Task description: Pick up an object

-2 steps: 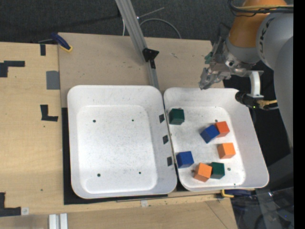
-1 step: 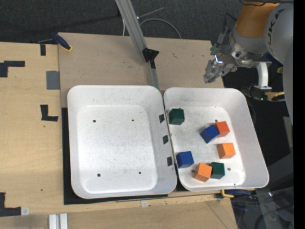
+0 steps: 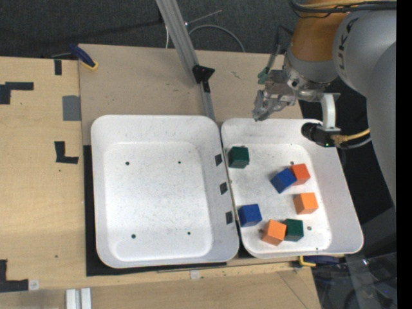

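Down at the near edge you're looking at the tan wooden bench (image 3: 38, 192) with black tape marks on it, and the two shallow white plastic bins are sitting on a black mat. Your left-hand white bin (image 3: 103, 172) is showing just its speckled floor. Your right-hand white bin (image 3: 344, 221) is carrying all the blocks.

Closest to you, a small orange cube (image 3: 274, 231) is leaning right against a dark green cube (image 3: 294, 229), touching it. Just beside them, a blue cube (image 3: 250, 214) is sitting near the divider between the bins. Further back, another orange cube (image 3: 306, 202) is standing on its own, and a larger blue cube (image 3: 282, 179) is touching an orange-red cube (image 3: 300, 172). A second dark green cube (image 3: 239, 156) is sitting alone near the bin's far left corner, with open floor around it.

Your grey arm with the orange band (image 3: 322, 18) is coming in from the right, and the two-finger metal gripper (image 3: 264, 111) is hanging over the far rim of the right bin, well apart from every block and carrying nothing. Honestly can't tell how wide it's set from this angle. A slanted silver metal pole (image 3: 177, 28) is crossing the far side of the bench.
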You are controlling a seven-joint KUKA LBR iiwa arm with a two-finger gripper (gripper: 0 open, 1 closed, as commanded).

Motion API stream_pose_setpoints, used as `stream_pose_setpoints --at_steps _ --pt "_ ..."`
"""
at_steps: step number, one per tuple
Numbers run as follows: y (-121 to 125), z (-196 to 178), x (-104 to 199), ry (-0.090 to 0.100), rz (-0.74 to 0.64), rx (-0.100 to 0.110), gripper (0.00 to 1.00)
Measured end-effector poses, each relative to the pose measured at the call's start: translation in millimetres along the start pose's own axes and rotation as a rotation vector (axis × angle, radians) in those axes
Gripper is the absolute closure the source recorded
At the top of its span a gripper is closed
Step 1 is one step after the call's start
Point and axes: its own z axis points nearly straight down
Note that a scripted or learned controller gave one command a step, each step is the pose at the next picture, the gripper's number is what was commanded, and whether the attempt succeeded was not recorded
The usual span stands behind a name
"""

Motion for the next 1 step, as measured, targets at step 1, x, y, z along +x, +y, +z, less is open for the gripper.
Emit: stream_pose_setpoints --at_steps 1 --pt "-16.2 3.1 49.3 0.000 0.000 0.000 1.00"
